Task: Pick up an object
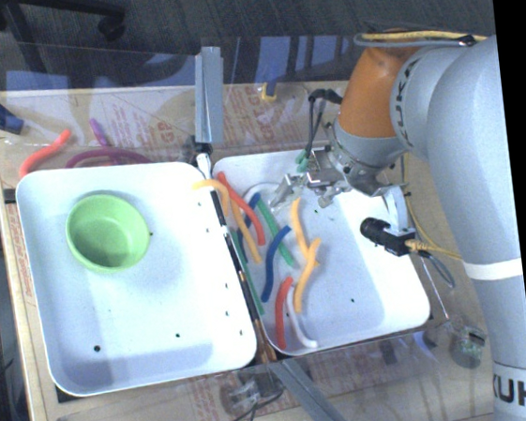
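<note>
1. I see the task's candidate objects as a cluster of thin, bent, flexible strips in the right bin [397, 307]: an orange-red strip [240, 209], a green strip [268, 225], a blue strip [275, 268], a yellow-orange strip [306, 256], a red strip [282, 308] and a white strip [301, 333]. They lie tangled against that bin's left wall and spread toward its middle, several overlapping.
2. The left bin [119, 353] holds one item, a light green bowl [108, 232], upright, in the bin's upper left area.
3. Behind the left bin, on the surface [138, 110], I note a red-orange strip [44, 152] and a dark magenta loop [106, 158] touching the bin's far rim.
4. A grey metal bar [207, 93] stands at the far end of the seam between the two bins.
5. The end effector [303, 186] sits over the upper part of the right bin, just above the upper end of the strip cluster. I cannot tell whether it is open, closed or gripping anything.
6. The grey arm [464, 154] with its orange band [372, 93] covers the right bin's far right corner. A black cable fitting [379, 234] hangs over the bin's right side.
</note>
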Action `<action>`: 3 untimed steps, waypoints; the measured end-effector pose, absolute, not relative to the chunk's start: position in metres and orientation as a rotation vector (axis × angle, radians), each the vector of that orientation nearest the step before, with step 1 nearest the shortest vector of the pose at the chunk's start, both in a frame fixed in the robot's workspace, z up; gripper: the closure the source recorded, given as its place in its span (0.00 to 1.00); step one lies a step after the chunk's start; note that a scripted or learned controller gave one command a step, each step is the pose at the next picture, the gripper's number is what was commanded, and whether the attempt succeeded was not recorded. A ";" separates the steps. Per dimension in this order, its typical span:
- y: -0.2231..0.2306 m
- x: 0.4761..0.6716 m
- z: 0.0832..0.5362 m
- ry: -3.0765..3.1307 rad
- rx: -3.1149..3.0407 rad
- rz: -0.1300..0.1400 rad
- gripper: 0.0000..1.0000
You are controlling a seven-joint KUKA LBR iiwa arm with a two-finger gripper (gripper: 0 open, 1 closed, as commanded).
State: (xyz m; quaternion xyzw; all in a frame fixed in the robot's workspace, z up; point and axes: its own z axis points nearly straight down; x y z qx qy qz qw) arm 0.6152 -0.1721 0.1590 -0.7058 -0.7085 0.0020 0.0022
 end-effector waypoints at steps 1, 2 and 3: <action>-0.212 0.582 0.093 -2.187 -2.250 0.007 0.00; -0.211 0.583 0.103 -2.191 -2.243 0.008 1.00; -0.209 0.599 0.211 -2.265 -2.176 0.000 1.00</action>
